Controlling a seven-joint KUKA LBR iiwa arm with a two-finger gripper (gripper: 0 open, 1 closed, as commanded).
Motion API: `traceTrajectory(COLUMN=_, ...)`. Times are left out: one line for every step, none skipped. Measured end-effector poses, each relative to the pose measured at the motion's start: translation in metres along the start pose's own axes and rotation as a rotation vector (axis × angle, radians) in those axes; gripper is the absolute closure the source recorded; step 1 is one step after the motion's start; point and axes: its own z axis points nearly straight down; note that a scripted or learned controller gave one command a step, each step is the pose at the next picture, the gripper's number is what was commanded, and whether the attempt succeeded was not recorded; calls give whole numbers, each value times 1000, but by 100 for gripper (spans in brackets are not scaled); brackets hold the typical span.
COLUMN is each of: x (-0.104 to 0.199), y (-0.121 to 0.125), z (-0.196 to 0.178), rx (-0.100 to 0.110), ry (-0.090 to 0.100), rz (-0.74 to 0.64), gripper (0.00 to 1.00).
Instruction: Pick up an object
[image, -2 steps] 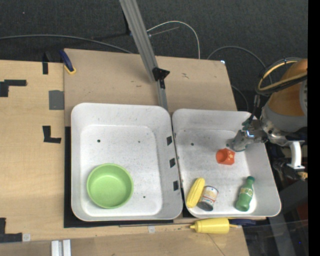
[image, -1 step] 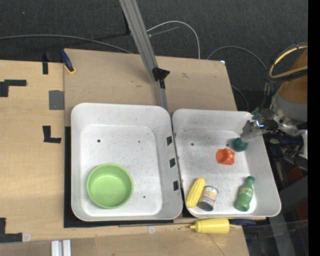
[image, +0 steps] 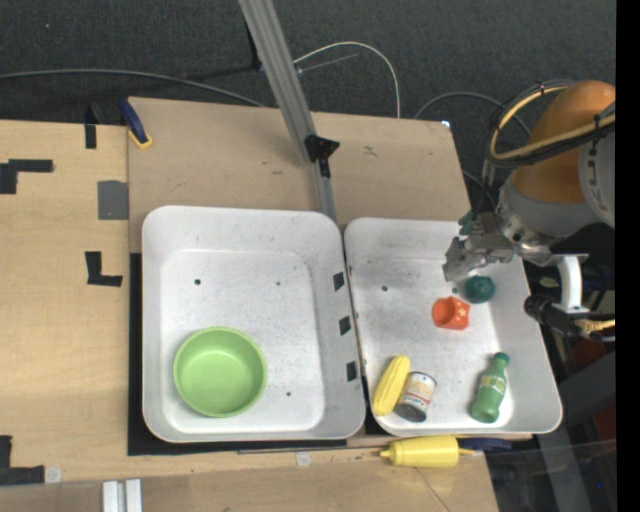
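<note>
Right bin (image: 380, 250): teal ball (image: 481, 289) beside tool (image: 462, 262)

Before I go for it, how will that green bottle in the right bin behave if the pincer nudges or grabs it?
The green bottle lies on its side near the right bin's front corner, so a sideways nudge would probably roll it. Its rounded, shiny body may slip between fingers unless gripped across the middle. It looks like a small plastic toy, so likely light and stiff.

Green bowl (image: 219, 372), orange cup (image: 451, 314), yellow corn (image: 390, 385), green bottle (image: 489, 389)
</note>
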Motion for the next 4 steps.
traceTrajectory(x=53, y=5, z=-13, rx=-1, ry=0, rz=-1, gripper=100)
traceTrajectory(x=117, y=15, z=-17, rx=0, ry=1, rz=-2, gripper=100)
traceTrajectory(x=169, y=15, z=-24, rx=1, ry=0, rz=0, gripper=100)
traceTrajectory(x=219, y=18, z=-26, rx=1, ry=0, rz=0, gripper=100)
